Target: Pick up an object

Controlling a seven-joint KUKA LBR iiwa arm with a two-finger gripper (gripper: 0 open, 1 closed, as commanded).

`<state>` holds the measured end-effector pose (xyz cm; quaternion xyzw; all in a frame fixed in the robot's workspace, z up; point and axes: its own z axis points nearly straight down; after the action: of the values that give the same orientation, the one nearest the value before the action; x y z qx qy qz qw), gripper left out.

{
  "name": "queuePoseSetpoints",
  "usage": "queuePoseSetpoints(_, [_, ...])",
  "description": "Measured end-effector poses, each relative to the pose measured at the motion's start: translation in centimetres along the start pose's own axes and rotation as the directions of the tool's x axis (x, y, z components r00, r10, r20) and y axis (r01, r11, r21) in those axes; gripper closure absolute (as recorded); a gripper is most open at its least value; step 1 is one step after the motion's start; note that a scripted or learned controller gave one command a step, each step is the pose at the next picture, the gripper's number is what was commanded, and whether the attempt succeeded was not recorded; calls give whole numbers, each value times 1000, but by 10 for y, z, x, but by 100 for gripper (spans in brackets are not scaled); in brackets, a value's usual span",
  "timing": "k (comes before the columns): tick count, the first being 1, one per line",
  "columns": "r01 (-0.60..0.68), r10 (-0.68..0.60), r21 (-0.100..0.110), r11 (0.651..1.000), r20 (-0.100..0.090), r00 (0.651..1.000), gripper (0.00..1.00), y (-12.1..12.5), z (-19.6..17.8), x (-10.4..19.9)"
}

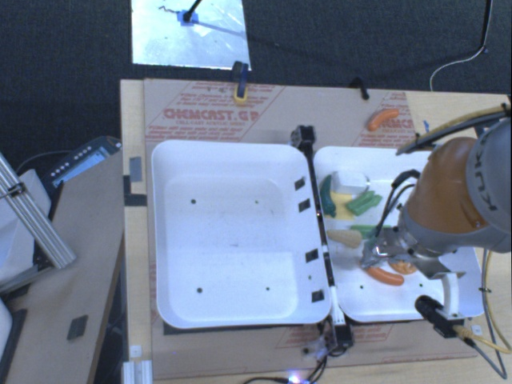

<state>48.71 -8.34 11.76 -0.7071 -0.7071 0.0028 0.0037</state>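
Two smooth white bins (232, 238), metallic hand (378, 254) over glossy orange sausage (385, 276).

Robot lab, bench (200, 106) with two white bins (232, 238), cables, aluminium framing (32, 222)

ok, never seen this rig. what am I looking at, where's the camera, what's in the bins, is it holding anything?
One fixed camera looks down at a slant on a bench with two shallow white bins side by side. The grey machine with the orange band is a robot arm reaching in from the right; its two-finger gripper is down inside the right bin.

The right bin holds a small pile: a white block, a yellow piece, green pieces, a tan piece and an orange sausage-like piece right by the gripper. Another orange piece lies on the board beyond the bins. The left bin shows its bare white floor.

Whether anything is gripped cannot be told: the wrist covers the fingertips.
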Motion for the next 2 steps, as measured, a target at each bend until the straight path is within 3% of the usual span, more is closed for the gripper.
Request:
queuePoseSetpoints(1, [2,-2,-11,1000,1,1000,100,3,-18,0])
queuePoseSetpoints(2, [4,-4,-11,1000,2,1000,100,32,35,-1])
